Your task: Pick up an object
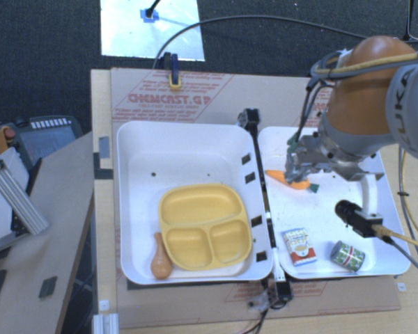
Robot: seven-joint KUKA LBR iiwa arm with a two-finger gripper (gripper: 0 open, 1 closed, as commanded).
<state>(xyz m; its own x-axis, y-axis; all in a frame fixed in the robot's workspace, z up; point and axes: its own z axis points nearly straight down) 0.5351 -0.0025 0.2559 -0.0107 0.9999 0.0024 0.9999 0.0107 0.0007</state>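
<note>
Nearest the camera, in the right bin (397, 259), sit a small carton (299, 246) and a green can (347, 255). Farther back lies an orange carrot (287, 180), long axis running left to right, its tapered tip toward the divider. Directly over its right part hangs the pincer (297, 170); whether it grips, I cannot tell. Bent down from the right, the arm (366, 96) has its wrist lowered. Over in the left bin (139, 145) rest a yellow tray (203, 225) and a wooden spoon (160, 258).

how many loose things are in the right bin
3 seen: a carrot under the gripper, a carton at the front, a can to its right. The arm may hide more.
</note>
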